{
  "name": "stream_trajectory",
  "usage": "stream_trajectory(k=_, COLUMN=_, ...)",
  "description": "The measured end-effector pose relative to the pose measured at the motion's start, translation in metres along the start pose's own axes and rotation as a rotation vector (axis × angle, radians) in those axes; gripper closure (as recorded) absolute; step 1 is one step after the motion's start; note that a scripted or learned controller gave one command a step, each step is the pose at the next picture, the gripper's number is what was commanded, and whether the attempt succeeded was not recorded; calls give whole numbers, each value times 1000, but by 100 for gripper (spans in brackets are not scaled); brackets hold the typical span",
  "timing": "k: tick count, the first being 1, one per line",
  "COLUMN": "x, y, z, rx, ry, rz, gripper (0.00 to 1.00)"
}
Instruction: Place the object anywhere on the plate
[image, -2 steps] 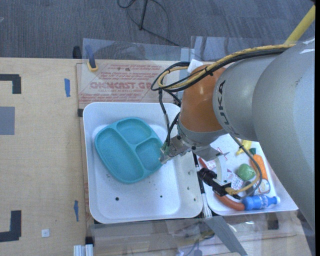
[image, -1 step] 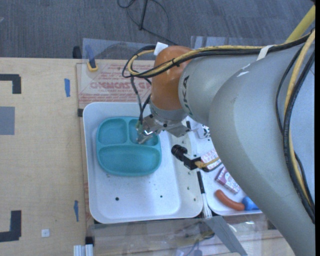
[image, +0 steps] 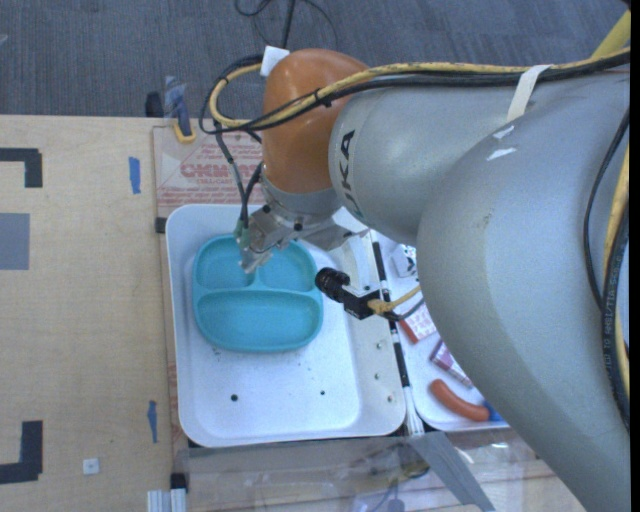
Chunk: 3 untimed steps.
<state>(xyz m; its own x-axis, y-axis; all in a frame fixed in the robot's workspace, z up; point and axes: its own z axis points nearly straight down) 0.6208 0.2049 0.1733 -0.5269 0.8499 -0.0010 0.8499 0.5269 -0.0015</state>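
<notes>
Reaching in from the right, the gripper hung over the blue divided plate in the left bin; its hold and the object's whereabouts were unclear.

The big, smooth, light-grey rounded metal arm carries a glossy orange dome-shaped band above its wrist. Black letters run down the grey shell beside the orange. Yellow and black cables loop along its top, strapped by pale tape. A small metallic grey pincer sits beneath, with a black cylindrical fitting nearby.
</notes>
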Motion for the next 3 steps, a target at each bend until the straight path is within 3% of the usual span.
stream_trajectory(k=1, x=36, y=-46, z=29, rx=6, ry=2, rz=185, gripper=100)
stream_trajectory(k=2, x=53, y=-88, z=-125, rx=3, ry=0, rz=193, gripper=100)
stream_trajectory(k=3, x=43, y=-136, z=10, rx=5, ry=2, rz=53, gripper=100)
